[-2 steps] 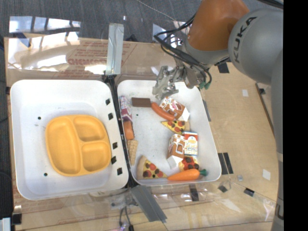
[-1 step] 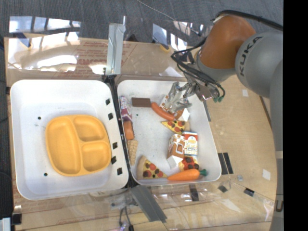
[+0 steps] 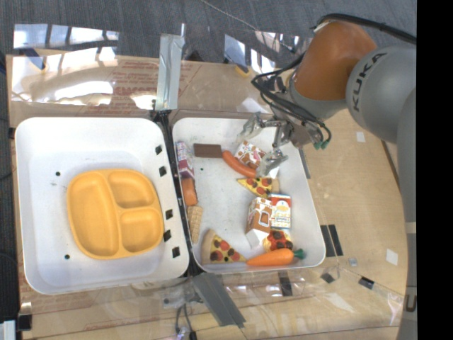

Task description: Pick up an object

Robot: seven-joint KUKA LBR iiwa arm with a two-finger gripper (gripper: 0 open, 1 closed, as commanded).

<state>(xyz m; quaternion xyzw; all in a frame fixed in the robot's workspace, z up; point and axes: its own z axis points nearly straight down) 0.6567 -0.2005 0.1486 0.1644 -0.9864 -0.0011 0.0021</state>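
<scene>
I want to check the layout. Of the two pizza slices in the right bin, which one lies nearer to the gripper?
The upper pizza slice, mid-bin just below the gripper. The other slice lies at the bin's front edge beside the carrot.

One fixed camera looks down on me from above the bench, at a slant.

It sits far enough off to take in both white bins whole: the left bin point(image 3: 28, 190) toward its left, the right bin point(image 3: 311, 225) at centre. My arm point(image 3: 368, 83) enters from its right, and dark floor runs along its top edge, beyond the bench.
</scene>
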